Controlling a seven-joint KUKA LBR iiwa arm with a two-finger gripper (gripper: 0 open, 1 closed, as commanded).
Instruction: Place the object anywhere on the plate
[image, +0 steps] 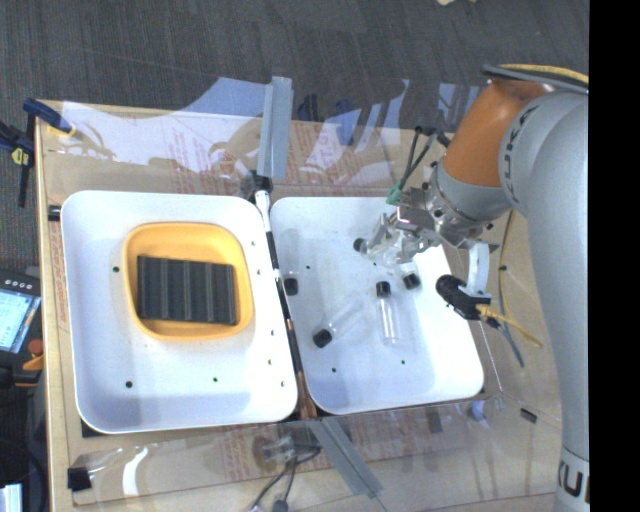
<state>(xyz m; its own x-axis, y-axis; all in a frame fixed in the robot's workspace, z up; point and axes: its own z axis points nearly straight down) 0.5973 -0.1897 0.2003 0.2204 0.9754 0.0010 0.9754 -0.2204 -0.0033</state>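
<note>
Two white bins (100, 390) (450, 385), one yellow plate (185, 240) carrying one dark ribbed block (187, 290), roughly three clear black-capped vials (386, 310), one arm (545, 150).

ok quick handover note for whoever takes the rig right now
Pincer: low over the back of the right bin; grip state cannot be read.
Objects: clear vials with black caps lie in the right bin, one near the middle, another to its left.
Plate: yellow, in the left bin, with a dark ribbed insert.
Done: no vial on the plate.
Left: pick, carry, place.
</note>
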